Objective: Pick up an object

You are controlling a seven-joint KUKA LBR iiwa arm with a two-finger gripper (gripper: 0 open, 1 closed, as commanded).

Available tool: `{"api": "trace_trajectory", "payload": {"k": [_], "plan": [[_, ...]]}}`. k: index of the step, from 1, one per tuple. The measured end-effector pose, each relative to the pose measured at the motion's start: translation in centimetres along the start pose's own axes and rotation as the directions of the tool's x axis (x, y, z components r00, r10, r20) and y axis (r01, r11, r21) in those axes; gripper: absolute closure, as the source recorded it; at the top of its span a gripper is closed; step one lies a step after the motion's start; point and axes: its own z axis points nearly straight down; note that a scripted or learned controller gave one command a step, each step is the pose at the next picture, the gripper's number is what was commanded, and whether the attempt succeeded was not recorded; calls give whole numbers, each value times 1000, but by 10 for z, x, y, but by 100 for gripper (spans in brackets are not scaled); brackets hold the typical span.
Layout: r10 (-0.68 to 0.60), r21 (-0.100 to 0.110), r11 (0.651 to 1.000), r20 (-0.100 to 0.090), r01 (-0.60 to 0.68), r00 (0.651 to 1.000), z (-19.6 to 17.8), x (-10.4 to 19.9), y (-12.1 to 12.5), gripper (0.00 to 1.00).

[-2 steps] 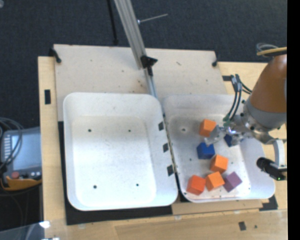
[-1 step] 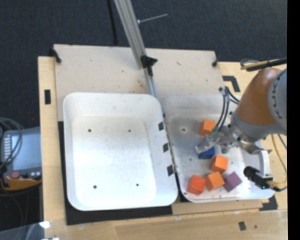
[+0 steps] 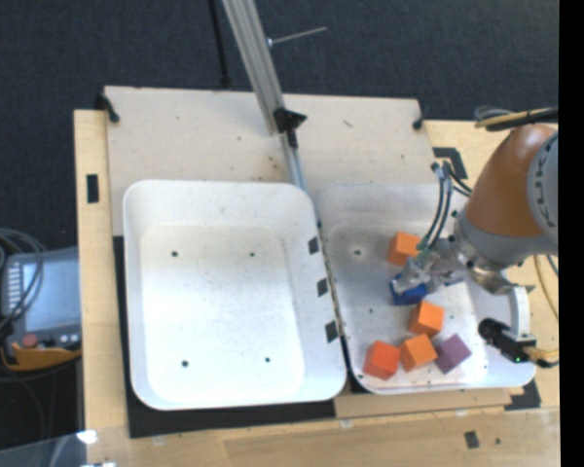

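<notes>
Camera view, looking down at a slant: a bench (image 3: 92, 261) carries two shallow white bins. The left bin (image 3: 224, 290) has nothing visible inside. The right bin (image 3: 360, 222) holds several small blocks: an orange block (image 3: 403, 248) near its middle, a blue block (image 3: 409, 290) just below that, three more orange blocks and a purple block (image 3: 453, 352) clustered at the near edge. The arm's gripper (image 3: 423, 272) sits right over the blue block; I cannot tell whether the jaws are apart or together, or whether they grip it. Likely risk: the jaws close off-centre and the blue block slips out, or they nudge the neighbouring orange block.
</notes>
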Motion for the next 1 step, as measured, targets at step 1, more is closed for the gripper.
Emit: {"api": "trace_trajectory", "payload": {"k": [1], "plan": [[-3,-3,1000,2,3,1000,-58,-1,-8,100]]}}
